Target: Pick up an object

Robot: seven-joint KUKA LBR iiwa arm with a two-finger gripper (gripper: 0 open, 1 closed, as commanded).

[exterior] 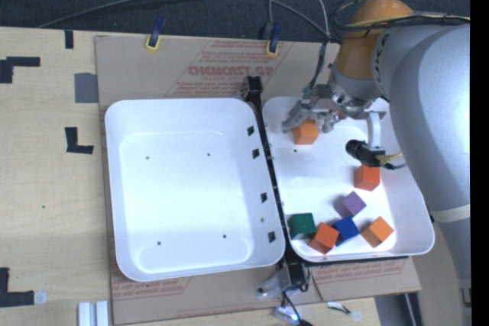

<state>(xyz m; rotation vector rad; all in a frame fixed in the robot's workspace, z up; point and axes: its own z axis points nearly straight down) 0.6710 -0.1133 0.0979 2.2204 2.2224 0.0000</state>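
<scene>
An orange cube (306,133) sits directly under the tool (312,121), at its fingertips, tilted slightly. Another orange cube (367,177) lies off toward the arm's side. Well away from the tool cluster a purple cube (351,204), blue cube (346,229), green cube (302,224) and two orange ones (324,237) (377,231).

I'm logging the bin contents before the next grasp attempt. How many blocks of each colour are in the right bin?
Orange blocks: 4
Purple block: 1
Blue block: 1
Green block: 1
Total: 7, all in the right bin.
</scene>
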